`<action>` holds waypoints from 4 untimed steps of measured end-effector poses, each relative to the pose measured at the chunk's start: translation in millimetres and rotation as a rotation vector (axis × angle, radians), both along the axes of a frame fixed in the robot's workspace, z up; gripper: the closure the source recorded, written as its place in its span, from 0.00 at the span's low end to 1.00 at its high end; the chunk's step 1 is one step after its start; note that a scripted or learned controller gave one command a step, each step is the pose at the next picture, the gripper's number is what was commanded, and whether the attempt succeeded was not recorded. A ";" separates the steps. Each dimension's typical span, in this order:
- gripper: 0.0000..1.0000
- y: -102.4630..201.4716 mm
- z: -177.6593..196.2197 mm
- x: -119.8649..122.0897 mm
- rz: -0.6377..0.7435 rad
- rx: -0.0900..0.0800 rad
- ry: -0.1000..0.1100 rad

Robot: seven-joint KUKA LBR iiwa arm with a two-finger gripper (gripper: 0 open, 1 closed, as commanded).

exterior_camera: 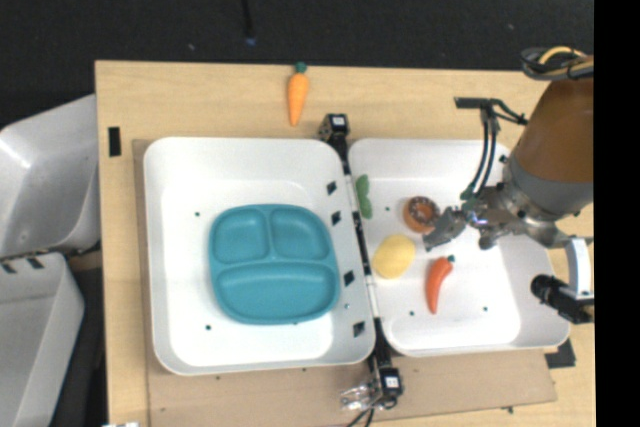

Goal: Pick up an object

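Observation:
The right bin [500, 330] holds a yellow lemon-shaped object [394, 256], a red chili pepper [436, 284] and a small brown round object [421, 211]. A green piece [363, 196] lies along the divider between the bins. My gripper [447, 228] hangs over the right bin, just right of the brown object and above the pepper's green end. The grey arm with its orange band [556, 140] comes in from the right. I see nothing held by the gripper.
A teal divided plate [273, 263] lies in the left bin [175, 185]. An orange carrot [297, 95] rests on the bench behind the bins. Black clips [334, 127] sit at the joint between the bins.

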State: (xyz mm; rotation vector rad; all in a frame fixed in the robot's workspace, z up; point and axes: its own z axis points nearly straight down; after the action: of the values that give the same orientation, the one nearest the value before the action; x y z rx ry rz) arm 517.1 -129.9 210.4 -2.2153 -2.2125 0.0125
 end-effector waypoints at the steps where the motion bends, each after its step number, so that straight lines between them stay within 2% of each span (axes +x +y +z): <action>1: 0.00 0.2 6.9 3.0 0.003 -0.002 -0.014; 3: 0.00 7.0 -82.4 9.0 -0.002 -0.002 -0.010; 4: 0.00 5.9 -111.1 8.9 -0.001 -0.003 -0.011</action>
State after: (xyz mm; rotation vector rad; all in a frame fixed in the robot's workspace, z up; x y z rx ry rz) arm 526.0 -124.0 99.4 -2.2239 -2.2181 0.0032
